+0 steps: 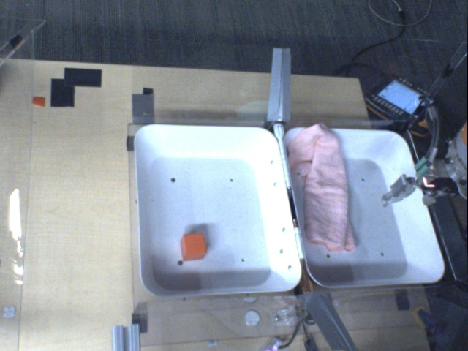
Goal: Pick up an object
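Hovering at the right edge of the right bin (431,265), the gripper (401,189) hangs above the white floor with nothing visibly in its grasp; at this size and blur, it is not possible to tell how the tool is set. Two candidates for the pick lie in view. A pink cloth (323,189), folded long and lumpy, runs down the left side of the right bin, pressed close against the divider where the two bins meet, well apart from the gripper across bare floor. An orange block (194,246) sits alone low in the left bin (146,196), near its front left corner and far from the arm. The arm (446,178) enters from the right and reaches only a little way over the rim, which suggests a poised or transit stance rather than a committed descent. The cloth looks the likelier target, being in the nearer bin, but its place tight to the wall may leave little room for a finger on that side, and soft folds can slip or bunch. The block, small and hard-edged in open space, would seem the cleaner grip, though it calls for a long reach across both bins. The pick appears not yet made. Beyond the bins, the wooden bench (73,196) bears black markers (73,85) and a small orange tag (39,102) at upper left.
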Controlling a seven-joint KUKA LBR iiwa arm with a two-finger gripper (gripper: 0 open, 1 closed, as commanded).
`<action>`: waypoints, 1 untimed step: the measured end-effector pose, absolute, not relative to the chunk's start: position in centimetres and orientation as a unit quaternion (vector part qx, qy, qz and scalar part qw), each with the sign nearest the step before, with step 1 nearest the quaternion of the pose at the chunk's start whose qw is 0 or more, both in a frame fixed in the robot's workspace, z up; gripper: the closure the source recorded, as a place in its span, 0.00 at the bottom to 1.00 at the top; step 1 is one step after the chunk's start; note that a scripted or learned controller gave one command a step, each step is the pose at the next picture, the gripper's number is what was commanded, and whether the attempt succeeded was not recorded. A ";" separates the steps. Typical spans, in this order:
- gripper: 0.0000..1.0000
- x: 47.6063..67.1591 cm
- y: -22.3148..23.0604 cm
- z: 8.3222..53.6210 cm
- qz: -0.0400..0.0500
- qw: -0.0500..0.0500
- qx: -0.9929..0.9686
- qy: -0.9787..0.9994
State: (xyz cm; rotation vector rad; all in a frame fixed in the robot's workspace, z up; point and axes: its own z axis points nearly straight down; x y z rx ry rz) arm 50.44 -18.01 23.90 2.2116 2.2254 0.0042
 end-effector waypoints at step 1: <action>0.00 54.1 -15.2 9.7 0.003 0.005 0.681 0.732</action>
